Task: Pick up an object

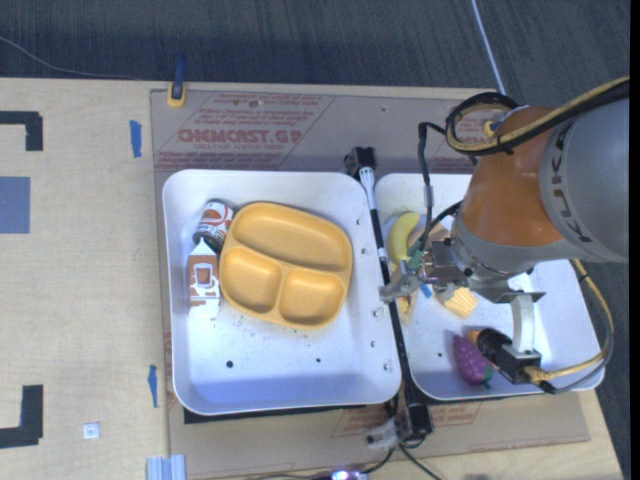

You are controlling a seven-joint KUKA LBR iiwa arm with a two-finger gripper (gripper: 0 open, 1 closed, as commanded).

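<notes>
**Gripper low at left edge of right bin, jaw state unreadable**

The arm [520,203] comes in from the right and covers most of the upper half of the right bin [440,373]. The gripper [403,286] sits low at that bin's left edge, against the wall it shares with the left bin [300,368], about midway along that wall. Can't tell whether the jaws are apart or together (the wrist body blocks the tips from this angle).

Pickable things, right bin:
- banana [402,236]: near the top-left corner, lying along the left edge. Its lower end is close to the gripper; can't tell if they touch.
- yellow wedge [460,302]: toward the bin's middle, just beside the gripper on its right, partly under the wrist.
- purple bunch [468,360]: near the bottom edge, left of centre, apart from the wedge.

Left bin:
- yellow plate [285,263]: three compartments, sits in the upper middle, turned at a slant to the bin's edges.
- can [212,223]: in the top-left corner, lying on its side against the plate's left rim.
- small carton [203,280]: orange and white, along the left edge just below the can, also against the plate's rim.

Both bins sit side by side on the bench [80,268].
</notes>
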